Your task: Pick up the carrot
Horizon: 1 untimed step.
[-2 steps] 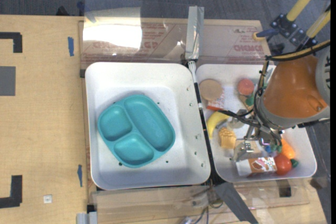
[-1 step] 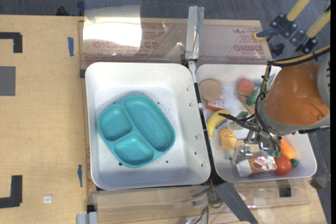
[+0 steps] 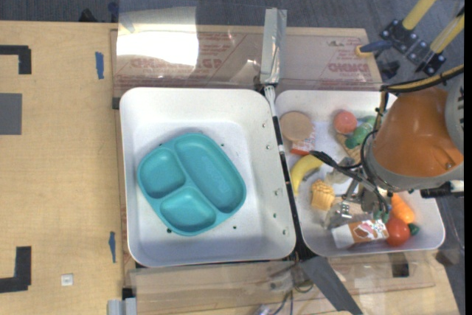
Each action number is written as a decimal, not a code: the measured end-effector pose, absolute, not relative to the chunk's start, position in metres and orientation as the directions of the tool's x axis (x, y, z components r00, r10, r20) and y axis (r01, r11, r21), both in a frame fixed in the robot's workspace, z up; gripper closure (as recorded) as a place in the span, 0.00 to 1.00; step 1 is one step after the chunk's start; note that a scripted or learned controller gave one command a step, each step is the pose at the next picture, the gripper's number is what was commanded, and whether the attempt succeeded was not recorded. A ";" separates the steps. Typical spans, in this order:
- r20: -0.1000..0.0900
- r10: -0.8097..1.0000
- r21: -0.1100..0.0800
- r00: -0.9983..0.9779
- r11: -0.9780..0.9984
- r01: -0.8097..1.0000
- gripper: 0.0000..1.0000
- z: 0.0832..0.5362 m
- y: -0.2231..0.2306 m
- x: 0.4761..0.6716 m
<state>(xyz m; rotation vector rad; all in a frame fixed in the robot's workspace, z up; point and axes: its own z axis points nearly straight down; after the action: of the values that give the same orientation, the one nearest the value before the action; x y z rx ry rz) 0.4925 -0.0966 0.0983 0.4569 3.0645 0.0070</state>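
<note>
Over in the left bin (image 3: 254,111) I see a teal divided plate (image 3: 192,182) lying flat, three compartments. In the right bin (image 3: 435,236) a tan round disc (image 3: 296,125) lies near the divider, a banana (image 3: 304,172) just below it, and a yellow corn piece (image 3: 322,195) beside that. A red tomato (image 3: 344,120) touches something green (image 3: 361,135), and a small carton (image 3: 361,232) lies by the front wall.

Glossy teal plastic tray (image 3: 193,182); smooth white bin (image 3: 140,122); matt wooden bench (image 3: 55,158).
</note>
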 end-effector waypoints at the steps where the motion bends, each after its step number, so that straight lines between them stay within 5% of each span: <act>1: -0.034 0.285 0.006 -0.958 0.959 0.285 0.00 0.097 -0.096 0.500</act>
<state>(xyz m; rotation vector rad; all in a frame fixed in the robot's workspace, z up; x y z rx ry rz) 0.4997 -0.0963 0.0975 0.4469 3.0751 0.0011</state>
